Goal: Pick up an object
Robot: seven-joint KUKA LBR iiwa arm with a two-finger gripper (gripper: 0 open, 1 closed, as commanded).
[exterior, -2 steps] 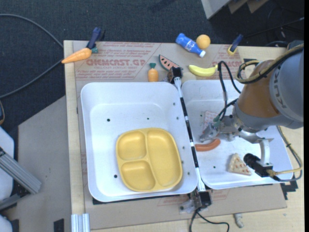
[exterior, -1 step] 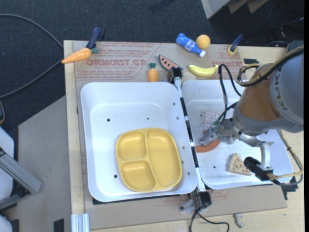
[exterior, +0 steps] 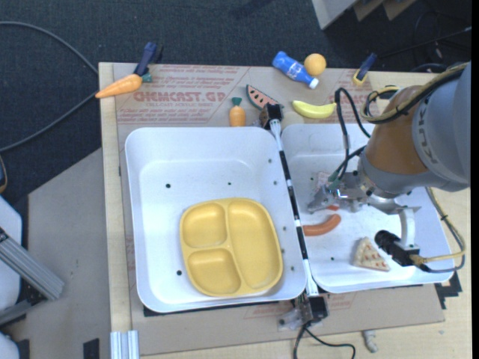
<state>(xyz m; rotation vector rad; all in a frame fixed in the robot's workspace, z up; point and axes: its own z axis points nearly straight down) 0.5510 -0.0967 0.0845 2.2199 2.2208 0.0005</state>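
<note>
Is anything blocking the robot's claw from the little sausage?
Nothing visible is. The gripper hangs in the right bin, just above the sausage, with only bare white bin floor between them. The pizza slice lies off to the side, apart from both.

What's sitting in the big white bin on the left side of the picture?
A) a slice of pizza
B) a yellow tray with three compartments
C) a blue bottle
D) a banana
B: the yellow divided tray lies in the left bin, while the banana and blue bottle lie on the bench beyond the bins and the pizza slice is in the right bin.
</note>
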